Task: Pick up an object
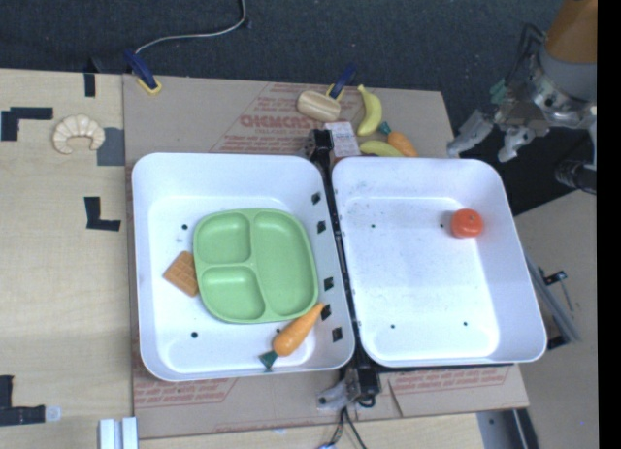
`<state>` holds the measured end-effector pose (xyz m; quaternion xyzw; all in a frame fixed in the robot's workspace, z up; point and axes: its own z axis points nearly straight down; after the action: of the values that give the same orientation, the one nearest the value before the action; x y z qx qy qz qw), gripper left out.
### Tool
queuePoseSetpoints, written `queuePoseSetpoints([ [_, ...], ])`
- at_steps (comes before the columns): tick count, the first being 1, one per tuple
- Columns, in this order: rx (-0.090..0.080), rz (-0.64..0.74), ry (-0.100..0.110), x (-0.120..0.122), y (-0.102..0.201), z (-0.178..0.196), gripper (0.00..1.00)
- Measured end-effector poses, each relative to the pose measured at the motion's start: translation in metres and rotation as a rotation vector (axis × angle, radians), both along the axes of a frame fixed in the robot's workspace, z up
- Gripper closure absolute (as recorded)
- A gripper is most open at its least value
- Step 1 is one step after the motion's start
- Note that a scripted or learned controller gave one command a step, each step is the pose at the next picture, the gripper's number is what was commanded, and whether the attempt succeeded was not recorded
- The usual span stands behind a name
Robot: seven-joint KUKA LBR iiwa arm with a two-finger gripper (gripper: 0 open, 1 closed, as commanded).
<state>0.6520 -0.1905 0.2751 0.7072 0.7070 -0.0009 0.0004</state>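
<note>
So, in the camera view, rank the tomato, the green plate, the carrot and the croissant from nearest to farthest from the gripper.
From the gripper, above the right bin's far right corner:
1. Tomato, right bin, upper right.
2. Green plate, middle of the left bin.
3. Carrot, left bin, near edge.
4. Croissant, on the bench, far left.

Colours, bins and around
White bins showing green plate, orange carrot, tan cracker, red-orange tomato; yellow bananas, beige croissant, brown cardboard sitting outside.
</note>
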Motion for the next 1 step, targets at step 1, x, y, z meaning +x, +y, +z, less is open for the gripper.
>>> queuePoseSetpoints([
  [1, 0.001, 0.000, 0.003, -0.0272, -0.0328, -0.0959, 0.00],
])
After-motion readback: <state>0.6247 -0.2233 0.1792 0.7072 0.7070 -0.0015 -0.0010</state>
